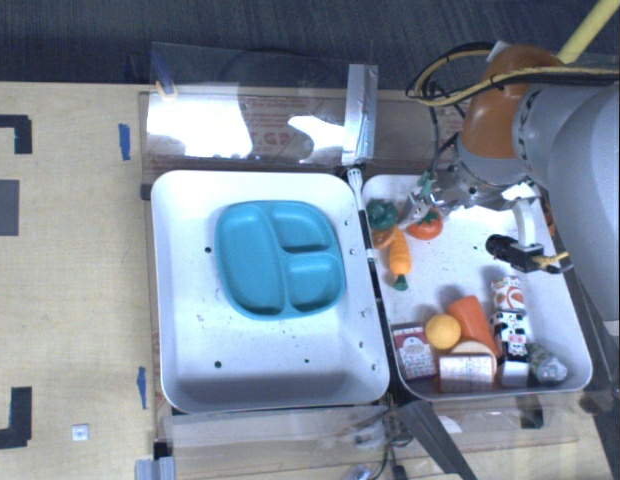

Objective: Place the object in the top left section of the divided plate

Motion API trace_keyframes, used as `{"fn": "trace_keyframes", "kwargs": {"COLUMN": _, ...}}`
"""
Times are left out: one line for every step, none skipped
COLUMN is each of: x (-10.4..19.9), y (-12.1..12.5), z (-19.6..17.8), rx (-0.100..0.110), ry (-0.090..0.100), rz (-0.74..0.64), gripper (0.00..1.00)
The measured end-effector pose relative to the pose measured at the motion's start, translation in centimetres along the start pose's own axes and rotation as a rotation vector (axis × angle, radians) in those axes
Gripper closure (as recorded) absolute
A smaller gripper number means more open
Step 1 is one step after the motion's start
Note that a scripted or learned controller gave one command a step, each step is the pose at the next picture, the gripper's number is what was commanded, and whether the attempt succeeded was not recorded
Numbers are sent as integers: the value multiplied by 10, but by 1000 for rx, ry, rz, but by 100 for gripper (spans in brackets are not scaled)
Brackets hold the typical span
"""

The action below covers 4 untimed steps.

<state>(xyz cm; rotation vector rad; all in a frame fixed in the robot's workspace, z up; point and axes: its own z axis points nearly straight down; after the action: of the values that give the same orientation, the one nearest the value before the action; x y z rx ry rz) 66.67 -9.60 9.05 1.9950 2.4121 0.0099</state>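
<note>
- The blue plate (280, 258) lies flat in the middle of the left bin (180, 368). Its sections face up and none has anything in it, so the drop-off spot looks ready and the placing is not yet done.
- All the loose things are right of the plate, across the wall between the bins, in the right bin (560, 298). The task's thing is therefore likely one of these and is well apart from the plate.
- The gripper (428, 200) hangs to the plate's upper right, just past that wall, low over a small red tomato (426, 229). Just beside the tomato, on its plate side, are a green toy (381, 213) and a carrot (399, 255).
- From that position, the tomato is probably the thing being picked, and the step in hand looks like the grasp rather than the carry.
- The wrist and cables hide the gripper's tip, so I cannot tell whether it is apart, together or clamped on anything. Nor can I tell whether it touches the tomato.
- The arm (580, 138) comes in from the side far from the plate. That suits a pick at the near edge of the right bin, leaving only a short sideways carry to the plate.
- The other toys, among them an orange ball (443, 331), are crowded to the plate's lower right, away from the gripper and unlikely to get in its way.
- The neighbours are the risk: the green toy and carrot sit close enough that closing could nudge or catch them.
</note>
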Motion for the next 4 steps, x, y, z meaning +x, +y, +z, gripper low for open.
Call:
{"fn": "trace_keyframes", "kwargs": {"x": 28, "y": 9, "z": -99, "rx": 1, "ry": 1, "rz": -175, "gripper": 100}}
{"fn": "trace_keyframes", "kwargs": {"x": 46, "y": -23, "z": -95, "rx": 12, "ry": 7, "rz": -313, "gripper": 100}}
{"fn": "trace_keyframes", "kwargs": {"x": 36, "y": 9, "z": -103, "rx": 6, "ry": 3, "rz": -432, "gripper": 100}}
{"fn": "trace_keyframes", "kwargs": {"x": 36, "y": 10, "z": -104, "rx": 5, "ry": 3, "rz": -433, "gripper": 0}}
